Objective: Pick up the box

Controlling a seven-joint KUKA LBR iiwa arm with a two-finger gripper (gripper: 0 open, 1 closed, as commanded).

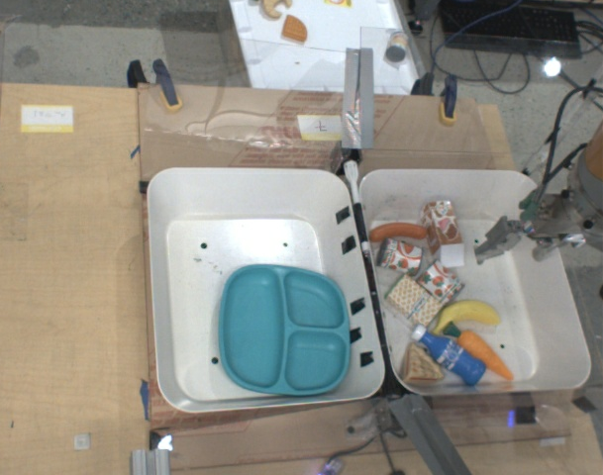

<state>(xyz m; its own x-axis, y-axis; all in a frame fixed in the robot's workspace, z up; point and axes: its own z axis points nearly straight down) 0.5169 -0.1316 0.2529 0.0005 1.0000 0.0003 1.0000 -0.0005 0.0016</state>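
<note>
A robotics lab — two white bins (172,265) clamped to a cardboard-covered desk (63,265), loose cables (499,57) and a keyboard (509,23) at upper right.

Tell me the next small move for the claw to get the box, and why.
Probably ease the claw left and down toward the box. The claw hangs over the right bin near its right side, apart from the box, which lies in the pile beside the sausage. Nothing is between its fingers.
</note>
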